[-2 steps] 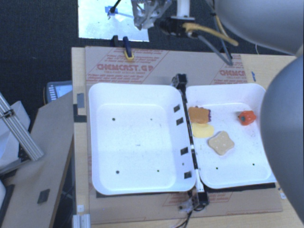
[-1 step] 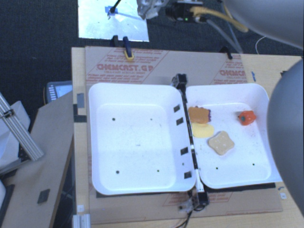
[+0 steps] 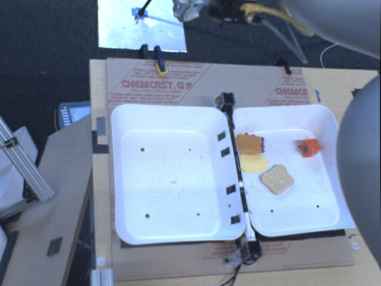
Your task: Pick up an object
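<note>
place: robotics lab | signs: taped bench (image 3: pixel 77 159), two white bins (image 3: pixel 169 177) (clipped together), aluminium rail (image 3: pixel 24 162)

Smooth grey arm (image 3: pixel 360 159) with rounded casings, a yellowish cable (image 3: pixel 280 14) (thick, looping) trailing near its metallic hand (image 3: pixel 190 2).

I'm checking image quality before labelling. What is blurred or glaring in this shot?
In the camera view, the arm at the right edge is a soft, out-of-focus grey mass; the gripper at the top is slightly blurred. The metal sheet behind the bench glares pale. The bins are evenly lit, and the toast-shaped piece reads sharply.
</note>
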You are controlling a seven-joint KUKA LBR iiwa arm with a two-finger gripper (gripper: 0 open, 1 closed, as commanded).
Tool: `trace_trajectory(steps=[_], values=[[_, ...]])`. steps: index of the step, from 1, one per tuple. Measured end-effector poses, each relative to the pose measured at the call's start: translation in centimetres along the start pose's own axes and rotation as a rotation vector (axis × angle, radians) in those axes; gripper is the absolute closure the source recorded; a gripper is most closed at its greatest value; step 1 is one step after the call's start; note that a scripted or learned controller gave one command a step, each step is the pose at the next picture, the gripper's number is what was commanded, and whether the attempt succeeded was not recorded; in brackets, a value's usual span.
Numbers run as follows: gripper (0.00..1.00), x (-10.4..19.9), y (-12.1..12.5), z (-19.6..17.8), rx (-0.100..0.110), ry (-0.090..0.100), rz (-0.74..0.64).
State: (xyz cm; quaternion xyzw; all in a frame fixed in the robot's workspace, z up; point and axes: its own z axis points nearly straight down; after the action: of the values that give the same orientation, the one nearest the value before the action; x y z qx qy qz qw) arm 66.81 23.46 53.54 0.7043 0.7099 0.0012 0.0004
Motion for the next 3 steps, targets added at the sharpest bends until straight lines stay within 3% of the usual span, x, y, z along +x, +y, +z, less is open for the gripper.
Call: trace_trajectory(steps=[1,2,3], values=[[0.00,0.0,0.0,0.0,0.001,0.000,0.000],[1.00,0.1,0.0,-1.1,-0.001,0.001,-0.004],[0.00,0.1,0.0,-1.1,-0.001,0.001,-0.005]])
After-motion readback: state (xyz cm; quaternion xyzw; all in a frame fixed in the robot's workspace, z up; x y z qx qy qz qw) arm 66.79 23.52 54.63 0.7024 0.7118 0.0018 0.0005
